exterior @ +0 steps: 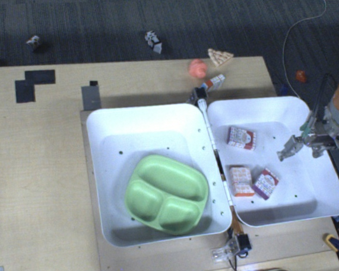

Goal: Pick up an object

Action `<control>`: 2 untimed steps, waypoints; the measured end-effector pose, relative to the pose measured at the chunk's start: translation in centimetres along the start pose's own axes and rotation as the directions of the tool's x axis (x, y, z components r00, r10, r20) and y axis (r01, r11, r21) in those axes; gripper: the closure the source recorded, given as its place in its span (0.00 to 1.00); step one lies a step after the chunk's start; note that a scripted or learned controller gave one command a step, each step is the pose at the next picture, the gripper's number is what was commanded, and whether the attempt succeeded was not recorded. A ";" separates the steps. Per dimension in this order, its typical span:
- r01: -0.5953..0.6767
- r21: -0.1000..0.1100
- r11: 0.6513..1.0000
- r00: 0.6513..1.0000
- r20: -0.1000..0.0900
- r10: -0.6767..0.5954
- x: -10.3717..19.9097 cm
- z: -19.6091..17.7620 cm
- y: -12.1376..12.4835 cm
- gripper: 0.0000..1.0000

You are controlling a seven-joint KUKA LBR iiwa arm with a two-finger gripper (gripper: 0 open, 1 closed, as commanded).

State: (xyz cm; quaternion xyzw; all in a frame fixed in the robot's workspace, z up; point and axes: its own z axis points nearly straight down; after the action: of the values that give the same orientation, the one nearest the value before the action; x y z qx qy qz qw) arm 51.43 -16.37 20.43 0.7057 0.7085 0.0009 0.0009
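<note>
Nearest you, two small packets [251,180] lie touching in the right bin [325,206]; a third packet [241,137] sits farther back. Your pincer [301,145] hangs spread and empty near the bin's right wall. Descending there, it risks closing on nothing.
</note>
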 end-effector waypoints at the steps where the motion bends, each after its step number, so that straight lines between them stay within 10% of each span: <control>1: -0.003 -0.011 1.000 1.000 0.002 0.003 2.3 10.6 -1.4 0.00; 2: -0.001 -0.015 1.000 1.000 0.002 0.001 2.4 9.5 -1.3 1.00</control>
State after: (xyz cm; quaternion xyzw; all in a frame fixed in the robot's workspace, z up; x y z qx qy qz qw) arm 50.19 -13.99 10.89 0.7059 0.7082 0.0054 0.0068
